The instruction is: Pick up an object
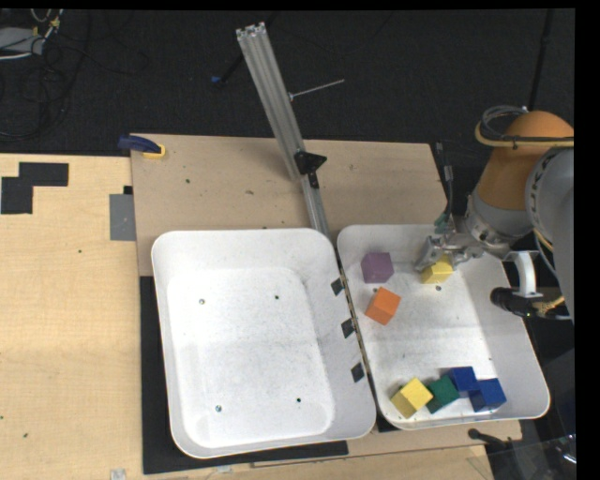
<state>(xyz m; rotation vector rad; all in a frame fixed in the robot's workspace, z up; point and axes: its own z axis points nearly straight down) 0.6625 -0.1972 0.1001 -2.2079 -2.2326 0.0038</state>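
Camera view: the gripper (441,251) is down in the right bin (506,347), directly over a small yellow block (437,273) near the bin's far side. Whether its fingers are open or closed on the block I cannot tell, so I judge the pick not yet done: the grasp and the lift remain. A purple block (377,266) and an orange block (382,306) lie near, apart from the yellow one and not in the way. More blocks (448,391) cluster at the near edge. The left bin (178,253) sits alongside.

A robotics lab: a plywood bench (234,178) with two white bins (187,253), an aluminium camera mast (277,94), loose cables (28,28).
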